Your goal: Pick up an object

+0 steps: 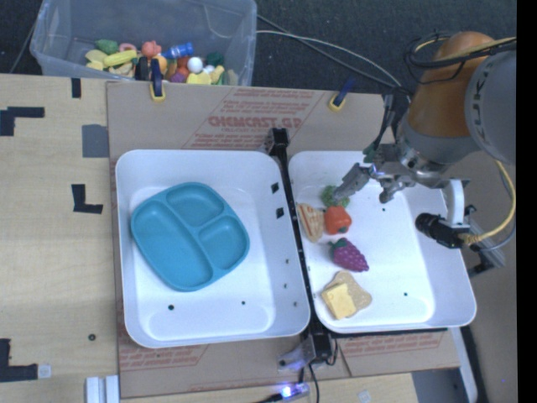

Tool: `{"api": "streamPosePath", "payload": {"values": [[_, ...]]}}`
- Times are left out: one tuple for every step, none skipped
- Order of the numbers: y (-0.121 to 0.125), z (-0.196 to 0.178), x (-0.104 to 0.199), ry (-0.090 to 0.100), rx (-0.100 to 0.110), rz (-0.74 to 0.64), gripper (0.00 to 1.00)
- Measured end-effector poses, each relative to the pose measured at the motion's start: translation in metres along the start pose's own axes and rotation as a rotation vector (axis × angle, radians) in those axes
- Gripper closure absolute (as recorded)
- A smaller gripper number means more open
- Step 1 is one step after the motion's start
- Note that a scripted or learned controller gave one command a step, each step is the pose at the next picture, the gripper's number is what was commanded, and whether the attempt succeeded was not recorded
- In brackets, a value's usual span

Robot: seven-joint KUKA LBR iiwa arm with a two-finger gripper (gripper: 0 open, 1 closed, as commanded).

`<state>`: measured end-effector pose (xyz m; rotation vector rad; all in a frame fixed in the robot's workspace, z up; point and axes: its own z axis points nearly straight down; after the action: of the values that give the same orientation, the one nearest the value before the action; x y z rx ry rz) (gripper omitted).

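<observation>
Toast with cheese (344, 295) lies in right white bin (419, 300) on cardboard-covered bench (252, 116).

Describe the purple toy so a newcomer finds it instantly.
Look in the right-hand white bin, the one beside the bin holding the blue tray. Near its middle lies the grape bunch, below the orange-red carrot and above the cheese toast. It alone is purple.

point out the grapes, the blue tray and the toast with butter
grapes (349, 255), camera view, middle of the purple bunch
blue tray (190, 235), camera view, centre where its dividers meet
toast with butter (342, 296), camera view, on the yellow butter square
</observation>
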<state>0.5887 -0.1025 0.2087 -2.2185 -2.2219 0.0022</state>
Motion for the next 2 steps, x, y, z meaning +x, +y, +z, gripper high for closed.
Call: {"api": "streamPosePath", "payload": {"values": [[0.0, -0.01, 0.001, 0.0, 0.001, -0.002, 1.0], [0.017, -0.315, 0.036, -0.002, -0.018, -0.003, 1.0]]}}
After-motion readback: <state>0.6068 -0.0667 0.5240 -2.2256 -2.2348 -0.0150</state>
